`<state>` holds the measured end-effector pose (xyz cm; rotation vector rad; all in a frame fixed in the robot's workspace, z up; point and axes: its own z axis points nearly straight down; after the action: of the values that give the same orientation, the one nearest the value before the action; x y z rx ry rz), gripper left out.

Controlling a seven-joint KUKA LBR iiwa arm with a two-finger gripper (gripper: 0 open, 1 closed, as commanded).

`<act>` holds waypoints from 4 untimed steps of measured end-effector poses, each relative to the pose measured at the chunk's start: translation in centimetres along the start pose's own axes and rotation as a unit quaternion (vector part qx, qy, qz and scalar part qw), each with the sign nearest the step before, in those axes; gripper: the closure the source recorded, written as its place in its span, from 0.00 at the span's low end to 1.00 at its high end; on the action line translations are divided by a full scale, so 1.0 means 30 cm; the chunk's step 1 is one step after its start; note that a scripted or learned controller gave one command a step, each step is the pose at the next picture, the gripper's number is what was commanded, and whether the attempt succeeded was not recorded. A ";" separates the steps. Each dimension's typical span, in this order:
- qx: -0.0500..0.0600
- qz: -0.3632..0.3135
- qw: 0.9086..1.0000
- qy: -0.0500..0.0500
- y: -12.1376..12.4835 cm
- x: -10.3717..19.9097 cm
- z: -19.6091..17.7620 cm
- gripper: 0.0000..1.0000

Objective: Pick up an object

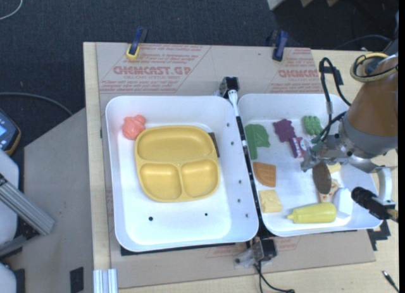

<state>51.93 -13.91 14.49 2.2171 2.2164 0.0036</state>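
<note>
My gripper (318, 159) hangs low over the right bin (285, 105), at its right side. Just below it lies a brown oval piece (323, 179). A purple toy (286, 132) and a light green piece (311, 124) lie to the upper left of the gripper. A dark green piece (257, 137), an orange slab (265, 173), a pale yellow block (270, 200) and a yellow corn-like toy (312, 213) lie in the same bin.
The left bin (120, 178) holds a yellow divided tray (177, 162) and a pink toy (133, 126) at its upper left. A black clamp bar (243, 159) joins the two bins. Cables run beside the arm on the right.
</note>
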 end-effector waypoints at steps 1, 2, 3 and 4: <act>-0.001 0.000 1.000 0.000 -0.023 -0.016 -0.190 1.00; 0.000 -0.001 1.000 0.000 -0.018 -0.017 -0.271 1.00; 0.001 -0.002 1.000 0.001 0.104 0.081 -0.262 1.00; 0.001 -0.002 1.000 0.001 0.275 0.151 -0.230 1.00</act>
<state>60.13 -9.35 21.43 2.2143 2.2239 0.0045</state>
